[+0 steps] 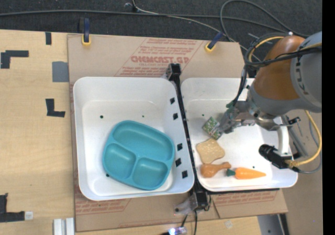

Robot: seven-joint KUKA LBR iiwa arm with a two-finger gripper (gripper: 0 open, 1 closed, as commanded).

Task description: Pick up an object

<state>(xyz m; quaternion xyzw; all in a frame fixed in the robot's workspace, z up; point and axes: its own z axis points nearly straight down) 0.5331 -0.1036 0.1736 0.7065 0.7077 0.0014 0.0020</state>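
Carrot (249, 174) and chicken drumstick (213, 169) lie nearest the lens, front of the right bin (272, 184). Gripper (224, 126) sits low over a small green patterned piece (211, 126), apparently touching it; grip state: cannot tell. Bread slice (210, 150) lies just beside. Target looks light, thin, probably rigid; pinch across its short edges.

The right bin (272, 181) serves as the landmark — inside it lie a slice of toy bread (210, 150), a toy chicken drumstick (213, 169) and a toy carrot (247, 174) along its near side. The end effector (224, 125) hangs over its middle, just beside a small green item (211, 126). Left of it, the other bin (86, 92) holds a teal divided plate (138, 154).
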